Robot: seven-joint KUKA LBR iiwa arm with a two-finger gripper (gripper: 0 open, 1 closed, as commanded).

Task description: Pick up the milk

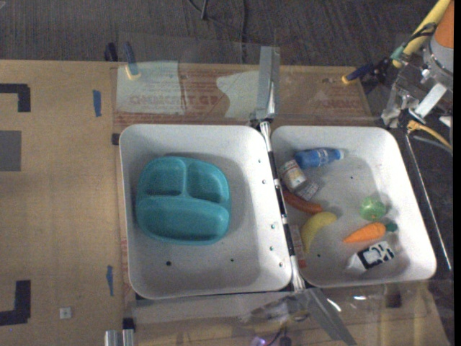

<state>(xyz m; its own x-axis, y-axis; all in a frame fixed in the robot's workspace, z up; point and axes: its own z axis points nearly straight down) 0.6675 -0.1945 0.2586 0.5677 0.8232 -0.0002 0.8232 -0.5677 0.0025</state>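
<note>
Milk carton [374, 256] lies at approx 5 o'clock in right bin [410, 193], untouched. Gripper [421, 96] hovers at 2 o'clock, outside bin; grip state can't tell. Pick not started.

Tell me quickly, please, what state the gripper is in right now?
Gripper: cannot be told. It sits at the view's upper right, beyond the right bin, away from the milk, with nothing seen in it.
</note>
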